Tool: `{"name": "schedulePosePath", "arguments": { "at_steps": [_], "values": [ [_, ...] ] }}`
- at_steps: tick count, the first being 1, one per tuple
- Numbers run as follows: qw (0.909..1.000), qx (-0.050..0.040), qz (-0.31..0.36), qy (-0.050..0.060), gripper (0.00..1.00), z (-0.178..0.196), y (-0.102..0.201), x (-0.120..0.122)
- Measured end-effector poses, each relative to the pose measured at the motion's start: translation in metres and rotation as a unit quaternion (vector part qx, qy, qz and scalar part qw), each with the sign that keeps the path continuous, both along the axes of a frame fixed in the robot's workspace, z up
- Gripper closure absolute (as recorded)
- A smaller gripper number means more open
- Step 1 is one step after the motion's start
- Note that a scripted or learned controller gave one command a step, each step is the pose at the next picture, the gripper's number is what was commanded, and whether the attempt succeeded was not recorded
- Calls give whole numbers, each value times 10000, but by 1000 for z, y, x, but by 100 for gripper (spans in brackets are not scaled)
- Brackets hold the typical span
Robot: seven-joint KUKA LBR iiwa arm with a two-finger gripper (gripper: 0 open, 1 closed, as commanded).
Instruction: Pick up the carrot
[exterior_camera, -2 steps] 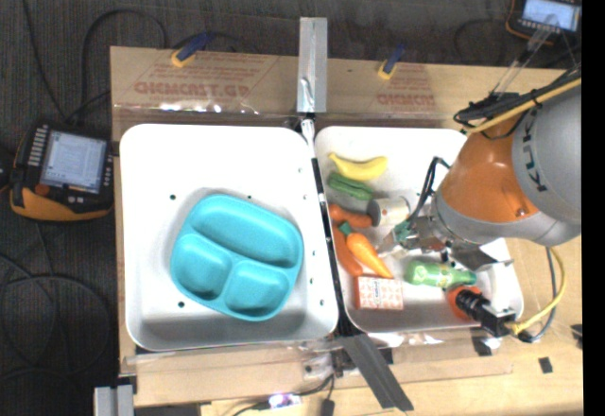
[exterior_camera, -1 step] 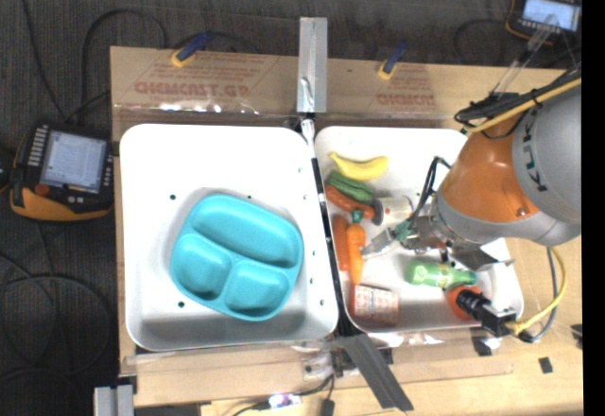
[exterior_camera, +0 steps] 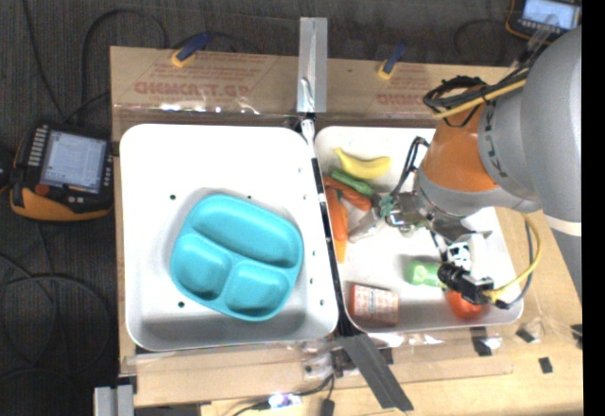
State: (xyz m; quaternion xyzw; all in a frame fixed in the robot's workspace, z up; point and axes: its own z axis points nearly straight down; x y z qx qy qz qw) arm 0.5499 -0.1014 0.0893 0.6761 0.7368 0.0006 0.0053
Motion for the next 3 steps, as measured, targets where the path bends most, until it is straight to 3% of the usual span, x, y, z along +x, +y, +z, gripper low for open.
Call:
{"name": "schedulePosePath", "arguments": {
  "at_steps": [1, 2, 3],
  "values": [
    [10000, -12, 96, -2, 0, -1, -3, 97],
    [9925, 19, -1221, -7, 0, 0, -2, 22],
    [9705, 17, -2412, 35, 0, 145, -82, 85]
  ]
}}
